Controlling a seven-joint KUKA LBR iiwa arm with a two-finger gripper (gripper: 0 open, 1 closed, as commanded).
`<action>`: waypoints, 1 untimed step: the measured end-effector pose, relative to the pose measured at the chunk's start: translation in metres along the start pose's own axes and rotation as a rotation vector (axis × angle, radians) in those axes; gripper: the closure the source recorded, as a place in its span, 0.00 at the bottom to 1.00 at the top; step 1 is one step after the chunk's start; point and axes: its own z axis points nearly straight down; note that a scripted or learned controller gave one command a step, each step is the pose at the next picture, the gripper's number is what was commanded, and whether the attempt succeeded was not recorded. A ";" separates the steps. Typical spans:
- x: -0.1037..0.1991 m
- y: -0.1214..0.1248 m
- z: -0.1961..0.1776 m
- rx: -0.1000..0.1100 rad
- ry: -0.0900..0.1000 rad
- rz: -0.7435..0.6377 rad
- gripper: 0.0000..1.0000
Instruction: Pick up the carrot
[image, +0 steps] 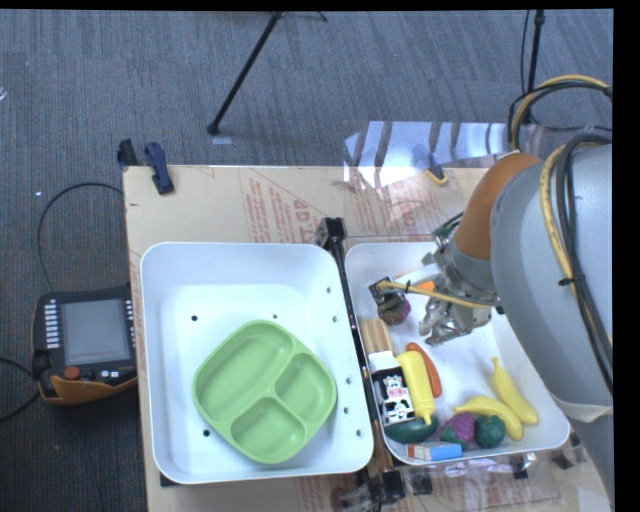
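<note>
From my remote seat I see the arm (560, 250) reaching in from the right over the right bin (545, 425), its orange band just above the wrist. The gripper (452, 322) hangs over the upper middle of that bin, fingers pointing down, and I cannot tell from this angle whether they are open or closed; nothing visible sits between them. The carrot (428, 368) lies in the middle of the right bin, a slim orange-red piece running diagonally, touching the yellow mustard bottle (417, 385) on its left side and sitting below and slightly left of the gripper, apart from it. Near the gripper's left, a small dark purple item (393, 308) sits in the upper part of the bin. A milk carton with a cow print (393, 393) stands along the bin's left wall. Two bananas (505, 400) lie toward the right wall, and a green vegetable (410, 431), purple grapes (458, 429) and a dark green round piece (490, 431) crowd the near edge. The left bin (180, 290) holds a green divided plate (215, 385), well apart from the carrot.
</note>
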 end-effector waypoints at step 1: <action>0.032 -0.042 -0.092 -0.011 0.014 0.011 1.00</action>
